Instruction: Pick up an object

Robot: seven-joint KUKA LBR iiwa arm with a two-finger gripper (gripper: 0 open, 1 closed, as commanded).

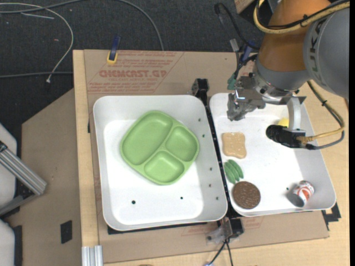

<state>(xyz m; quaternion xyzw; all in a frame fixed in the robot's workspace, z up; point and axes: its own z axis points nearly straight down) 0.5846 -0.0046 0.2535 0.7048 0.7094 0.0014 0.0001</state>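
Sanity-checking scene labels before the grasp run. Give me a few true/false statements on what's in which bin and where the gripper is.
1. The green divided plate lies in the left bin. True.
2. The toast slice lies on the green divided plate. False: it lies on the floor of the right bin.
3. The gripper is over the right bin's far left corner. True.
4. The brown round patty sits at the right bin's far edge. False: it sits near the front edge, next to the green leafy piece.
5. A red-and-white can lies in the right bin's near right corner. True.
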